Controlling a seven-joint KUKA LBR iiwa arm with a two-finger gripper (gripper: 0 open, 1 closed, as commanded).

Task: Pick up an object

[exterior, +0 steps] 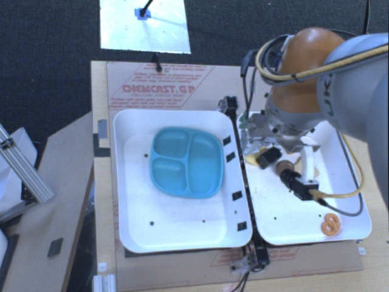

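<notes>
Jaws sit in right bin [285, 221], well apart from flat pretzel [330, 224].

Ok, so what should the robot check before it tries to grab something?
1. Pincer down inside the right bin: ok.
2. Something between the pincer's tips: cannot tell, the wrist hides them.
3. Things to pick in the right bin: ok, an orange pretzel-shaped toy near the front corner and a white piece by the wrist.
4. Yellow cable out of the way: not ok, it trails across the right bin.
5. Blue divided plate flat in the left bin: ok.
</notes>
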